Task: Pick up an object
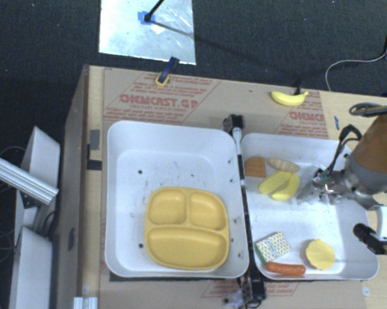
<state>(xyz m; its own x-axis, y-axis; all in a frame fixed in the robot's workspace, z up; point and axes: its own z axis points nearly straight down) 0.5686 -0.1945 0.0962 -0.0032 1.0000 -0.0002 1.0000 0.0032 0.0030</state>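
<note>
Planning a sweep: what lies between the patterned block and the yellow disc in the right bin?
Bare bin floor in the camera view between patterned block and yellow disc.

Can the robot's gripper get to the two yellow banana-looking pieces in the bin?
Probably yes. The gripper hangs just right of the yellow pieces in the right bin, with nothing between them; the brown piece sits off to their left.
</note>
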